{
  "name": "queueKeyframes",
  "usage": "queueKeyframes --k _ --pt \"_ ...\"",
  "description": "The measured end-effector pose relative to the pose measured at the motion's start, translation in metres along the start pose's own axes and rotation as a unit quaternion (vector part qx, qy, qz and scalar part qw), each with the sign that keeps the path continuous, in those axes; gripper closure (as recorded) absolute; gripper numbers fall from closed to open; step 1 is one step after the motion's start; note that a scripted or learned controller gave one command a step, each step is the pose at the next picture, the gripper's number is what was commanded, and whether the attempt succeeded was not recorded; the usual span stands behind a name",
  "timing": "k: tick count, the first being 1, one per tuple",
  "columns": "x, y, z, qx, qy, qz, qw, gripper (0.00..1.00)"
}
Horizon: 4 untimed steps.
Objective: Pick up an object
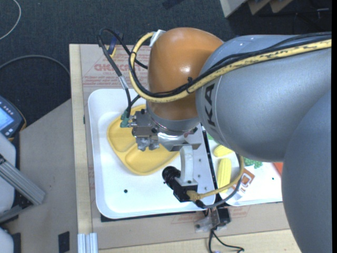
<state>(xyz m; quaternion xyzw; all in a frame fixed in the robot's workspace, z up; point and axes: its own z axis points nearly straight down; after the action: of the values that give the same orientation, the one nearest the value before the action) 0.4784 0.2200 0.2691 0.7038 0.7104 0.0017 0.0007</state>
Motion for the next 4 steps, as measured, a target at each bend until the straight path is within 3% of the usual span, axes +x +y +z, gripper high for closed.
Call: queueKeyframes --k 1,2,3,4 --pt "0.004 0.046 -0.275 -0.007 0.003 0.004 1.0000 1.00" --pt "0.005 -0.001 -0.152 0.008 -0.003 0.004 1.0000 1.00" --pt "0.004 0.007 -0.052 0.008 -0.003 0.005 0.9999 1.00" --pt "0.005 0.009 -0.069 0.001 0.000 0.004 1.0000 1.00"
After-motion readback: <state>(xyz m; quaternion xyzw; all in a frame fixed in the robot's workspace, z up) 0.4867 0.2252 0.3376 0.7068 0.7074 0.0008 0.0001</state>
